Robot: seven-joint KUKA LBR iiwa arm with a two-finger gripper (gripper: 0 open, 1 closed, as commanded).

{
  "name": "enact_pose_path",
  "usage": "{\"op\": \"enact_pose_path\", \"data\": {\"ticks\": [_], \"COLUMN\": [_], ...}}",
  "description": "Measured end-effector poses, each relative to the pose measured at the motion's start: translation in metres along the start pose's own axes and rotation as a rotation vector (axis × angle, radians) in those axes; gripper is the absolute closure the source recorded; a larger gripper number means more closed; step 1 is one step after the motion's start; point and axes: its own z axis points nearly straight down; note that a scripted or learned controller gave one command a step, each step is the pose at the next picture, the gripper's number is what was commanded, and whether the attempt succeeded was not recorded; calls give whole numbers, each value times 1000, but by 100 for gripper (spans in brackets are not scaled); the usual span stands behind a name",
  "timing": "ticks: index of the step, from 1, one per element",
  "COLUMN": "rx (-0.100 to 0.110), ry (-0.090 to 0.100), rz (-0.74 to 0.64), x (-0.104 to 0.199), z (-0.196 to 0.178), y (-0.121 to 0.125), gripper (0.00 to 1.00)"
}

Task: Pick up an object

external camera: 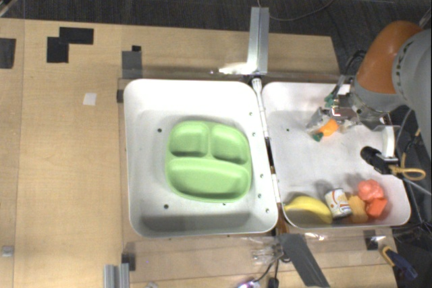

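camera view: arm (398, 71) reaches leftward, tool (328, 122) above right bin (297, 165).

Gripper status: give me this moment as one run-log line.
gripper: over right bin, at small orange item | grasp: unconfirmed | banana: near edge | green tray: left bin

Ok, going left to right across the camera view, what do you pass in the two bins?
Green divided plate in the left bin → banana in the right bin → small orange piece by the gripper → small can → red-orange fruit pile.
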Motion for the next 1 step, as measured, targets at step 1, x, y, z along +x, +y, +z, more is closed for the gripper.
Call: {"op": "enact_pose_path", "data": {"ticks": [1], "rx": [-5], "ry": [0], "rz": [-5], "x": [1], "z": [-12], "y": [2], "gripper": [100]}}
